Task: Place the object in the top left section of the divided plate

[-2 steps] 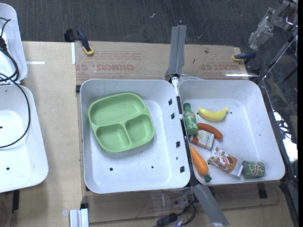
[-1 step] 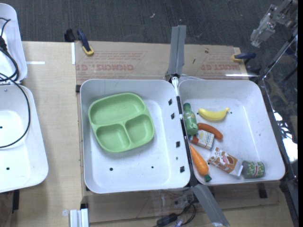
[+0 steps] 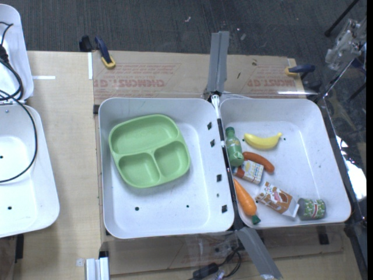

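Near the back edge of the right bin (image 3: 326,133) the banana (image 3: 261,140) is lying apart from the green divided plate (image 3: 150,150) in the left bin (image 3: 116,214) (likely light, stiff, slick plastic, best pinched across its curved middle), while the gripper's state is remaining something I cannot tell.

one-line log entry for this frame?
phase: pre-grasp | plate: left bin, sections bare | right bin: banana, bottle, carrot, can | nothing moved to plate
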`<state>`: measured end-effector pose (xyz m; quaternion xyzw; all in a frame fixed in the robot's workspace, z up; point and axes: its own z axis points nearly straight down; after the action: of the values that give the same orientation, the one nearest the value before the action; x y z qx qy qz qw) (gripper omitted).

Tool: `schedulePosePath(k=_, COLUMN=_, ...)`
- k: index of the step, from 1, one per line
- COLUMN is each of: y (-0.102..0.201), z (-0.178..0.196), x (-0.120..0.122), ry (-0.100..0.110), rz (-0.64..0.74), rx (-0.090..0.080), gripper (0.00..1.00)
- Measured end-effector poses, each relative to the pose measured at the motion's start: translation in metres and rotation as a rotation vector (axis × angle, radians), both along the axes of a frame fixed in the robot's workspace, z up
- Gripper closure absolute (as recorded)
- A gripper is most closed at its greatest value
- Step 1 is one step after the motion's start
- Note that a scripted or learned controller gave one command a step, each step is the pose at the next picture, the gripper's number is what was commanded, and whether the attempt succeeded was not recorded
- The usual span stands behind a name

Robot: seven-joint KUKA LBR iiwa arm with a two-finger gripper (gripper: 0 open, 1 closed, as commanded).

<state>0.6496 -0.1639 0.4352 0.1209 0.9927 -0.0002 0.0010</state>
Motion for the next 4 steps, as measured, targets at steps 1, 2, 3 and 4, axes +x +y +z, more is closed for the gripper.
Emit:
schedulePosePath(k=1, y=-0.048, z=0.006, x=0.001, ry=-0.003, rz=0.375, rx=-0.001, gripper=1.0)
schedulePosePath(k=2, y=-0.058, z=0.007, x=0.011, ry=-0.004, rz=0.81, rx=-0.001, gripper=1.0)
schedulePosePath(k=3, y=-0.057, z=0.016, x=0.012, ry=-0.011, rz=0.806, rx=-0.002, gripper=1.0)
schedulePosePath(k=4, y=-0.058, z=0.026, x=0.013, ry=-0.017, rz=0.803, rx=-0.003, gripper=1.0)
